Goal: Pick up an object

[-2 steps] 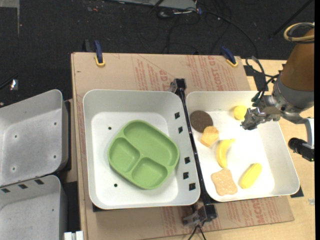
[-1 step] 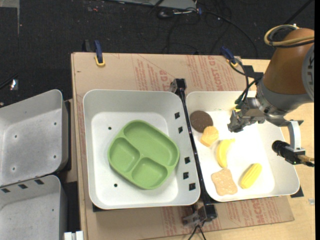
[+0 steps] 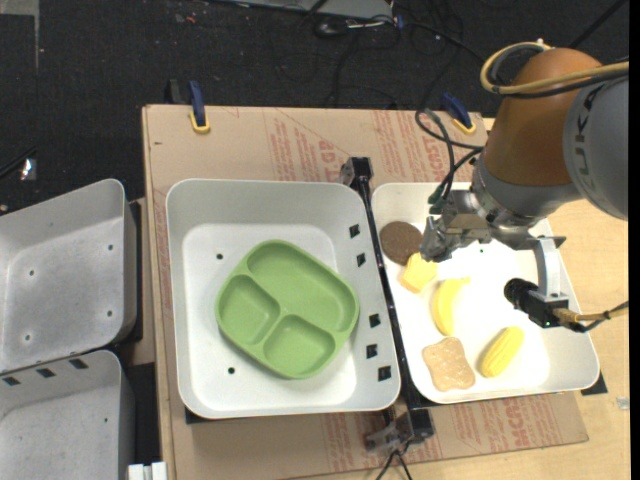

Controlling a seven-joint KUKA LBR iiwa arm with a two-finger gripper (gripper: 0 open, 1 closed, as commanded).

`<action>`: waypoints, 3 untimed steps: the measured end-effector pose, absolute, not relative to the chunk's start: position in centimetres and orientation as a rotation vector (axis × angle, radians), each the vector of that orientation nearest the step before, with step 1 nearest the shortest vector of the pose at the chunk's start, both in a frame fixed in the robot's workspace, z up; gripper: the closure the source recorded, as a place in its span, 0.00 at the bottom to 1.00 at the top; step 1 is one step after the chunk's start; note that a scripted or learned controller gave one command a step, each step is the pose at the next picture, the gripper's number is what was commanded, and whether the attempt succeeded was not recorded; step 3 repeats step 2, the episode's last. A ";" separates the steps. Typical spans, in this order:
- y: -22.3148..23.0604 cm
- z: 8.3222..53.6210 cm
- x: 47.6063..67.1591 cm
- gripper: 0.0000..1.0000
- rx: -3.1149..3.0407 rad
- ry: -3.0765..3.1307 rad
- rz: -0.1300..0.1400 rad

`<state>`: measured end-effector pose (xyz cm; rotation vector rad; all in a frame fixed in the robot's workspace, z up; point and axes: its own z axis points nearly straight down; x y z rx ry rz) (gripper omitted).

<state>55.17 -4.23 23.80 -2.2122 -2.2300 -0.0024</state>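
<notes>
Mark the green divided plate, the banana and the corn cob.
green divided plate [image 3: 288,309], camera view, centre ridge between compartments.
banana [image 3: 446,306], camera view, middle of its body.
corn cob [image 3: 501,352], camera view, middle of the kernels.

Two white bins sit side by side. One holds a single green divided plate. The other holds five food pieces: one brown disc, one yellow wedge, one banana, one cracker, one corn cob.

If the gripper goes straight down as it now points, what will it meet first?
Probably the yellow wedge-shaped block, just below the gripper in the right white bin; the round brown disc lies beside it. Depth is unclear.
</notes>
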 end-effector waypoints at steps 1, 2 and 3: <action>1.2 23.7 56.3 1.00 -2.211 -2.231 -0.002; 6.3 24.5 55.8 1.00 -2.212 -2.231 -0.002; 6.3 24.5 55.8 1.00 -2.212 -2.231 -0.002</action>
